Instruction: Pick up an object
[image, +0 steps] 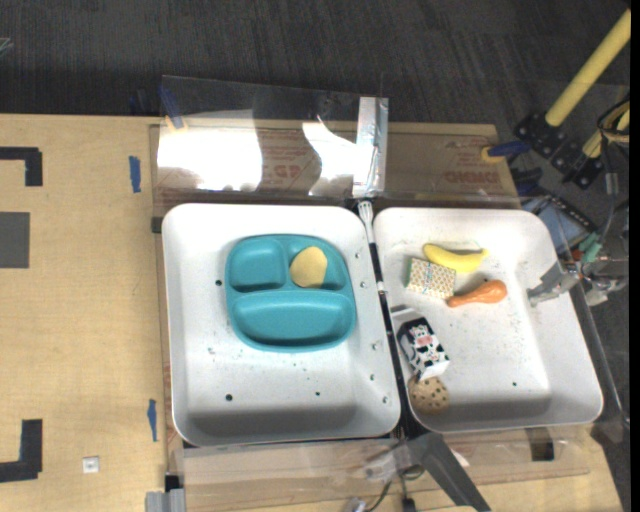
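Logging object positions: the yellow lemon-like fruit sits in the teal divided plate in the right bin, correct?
Not quite. The camera view shows the yellow fruit in the teal divided plate, in its upper right compartment, but that plate lies in the left bin, not the right one.

Small grey metal jaws at the bin edge

Left bin (190, 330) holds a teal divided tray (290, 315) bearing a yellow lump (308, 266). Right bin (530, 380) holds a banana (453, 257), orange carrot-like toy (478, 293), patterned block (431, 276), cow-print item (424, 346) and cookie (429, 394).
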